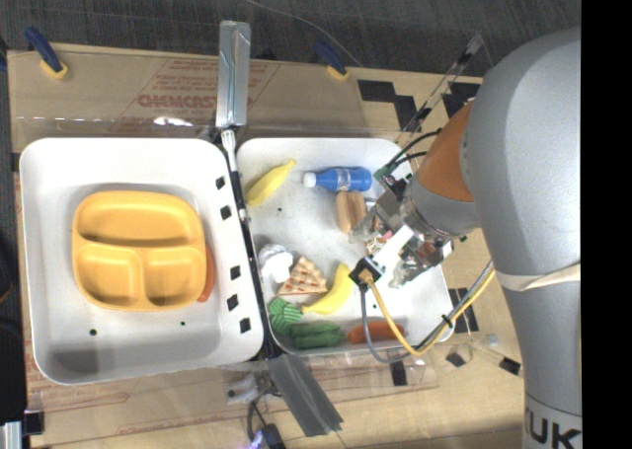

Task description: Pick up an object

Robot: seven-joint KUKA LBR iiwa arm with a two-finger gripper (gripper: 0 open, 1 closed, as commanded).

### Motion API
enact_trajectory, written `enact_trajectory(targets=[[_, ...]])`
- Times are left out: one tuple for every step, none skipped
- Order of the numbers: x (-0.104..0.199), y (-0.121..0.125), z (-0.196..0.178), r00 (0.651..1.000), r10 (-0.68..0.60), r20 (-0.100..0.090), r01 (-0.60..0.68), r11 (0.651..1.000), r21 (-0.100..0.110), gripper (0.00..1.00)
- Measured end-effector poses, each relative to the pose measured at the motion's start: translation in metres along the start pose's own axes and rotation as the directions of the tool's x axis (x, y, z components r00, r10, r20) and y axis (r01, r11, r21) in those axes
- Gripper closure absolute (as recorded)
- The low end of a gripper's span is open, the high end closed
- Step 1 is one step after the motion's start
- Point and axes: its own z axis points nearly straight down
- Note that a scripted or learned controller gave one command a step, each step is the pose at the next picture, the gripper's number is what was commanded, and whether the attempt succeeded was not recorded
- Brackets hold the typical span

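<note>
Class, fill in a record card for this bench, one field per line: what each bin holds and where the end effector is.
Left bin: one yellow divided tray
Right bin, upper part in view: banana, blue bottle, hot dog
Right bin, lower part in view: pizza slice, second banana, green vegetables, orange carrot-like piece
End effector: over the right bin's right half, just right of the hot dog
Holding anything: cannot tell
</note>
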Motion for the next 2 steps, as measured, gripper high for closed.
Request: enact_trajectory(targets=[[0.031,0.044,0.026,0.986,0.167,0.001,-0.167,0.986,0.001,0.00],[-0.018,-0.017,0.051,0.952,0.305,-0.004,-0.305,0.952,0.000,0.00]])
